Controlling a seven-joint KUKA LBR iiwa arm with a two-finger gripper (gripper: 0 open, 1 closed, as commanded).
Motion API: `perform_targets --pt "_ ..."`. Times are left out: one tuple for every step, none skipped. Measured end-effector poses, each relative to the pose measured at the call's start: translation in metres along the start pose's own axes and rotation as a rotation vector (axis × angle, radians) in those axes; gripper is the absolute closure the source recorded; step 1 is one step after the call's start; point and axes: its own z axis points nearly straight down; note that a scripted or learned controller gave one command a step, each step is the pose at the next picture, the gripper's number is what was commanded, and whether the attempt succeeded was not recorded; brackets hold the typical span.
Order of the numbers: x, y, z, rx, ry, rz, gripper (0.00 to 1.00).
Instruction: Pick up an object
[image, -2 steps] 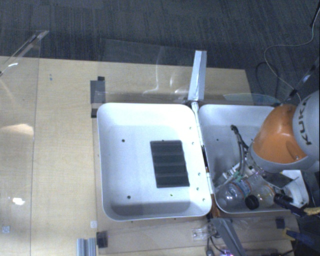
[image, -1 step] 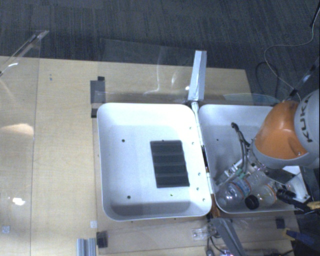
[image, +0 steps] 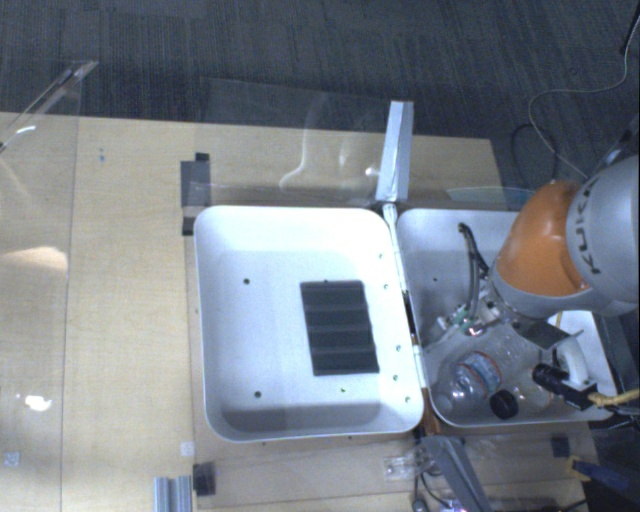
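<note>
A black ribbed rectangular pad (image: 340, 327) lies flat near the middle of the left bin (image: 230, 300). In the right bin (image: 430, 260) a clear plastic bottle (image: 476, 374) lies on its side near the front wall, with a small round black cap-like thing (image: 502, 404) just to its right. My gripper (image: 466, 319) hangs low over the right bin, directly behind the bottle and close above it. The grey arm with its orange band (image: 540, 250) covers the bin's right half.
The ridge between the two bins (image: 405, 310) runs just left of the gripper. A thin dark curved cable (image: 468, 250) hangs over the back of the right bin. Light wooden bench (image: 110, 300) spreads to the left of the bins.
</note>
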Motion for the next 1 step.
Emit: perform_targets --pt "-0.0287 -0.0433 -0.068 0.005 0.002 0.077 0.0"
